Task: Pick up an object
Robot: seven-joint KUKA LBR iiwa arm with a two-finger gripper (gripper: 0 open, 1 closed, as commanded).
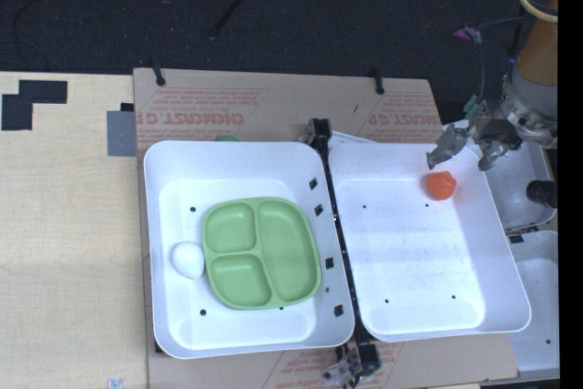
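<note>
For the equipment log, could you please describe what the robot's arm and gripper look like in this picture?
The arm enters at the right edge, with an orange-brown band below a yellowish ring. Under the band sits a pale grey, rounded wrist section. The gripper has two dark grey metal fingers. A thin dark cable with a small purple connector runs down beside the wrist.

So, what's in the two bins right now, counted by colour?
Green: 1, the divided plate in the left bin
White: 1, the egg-shaped object beside the plate
Orange: 1, the ball in the right bin
Total: 3
</note>
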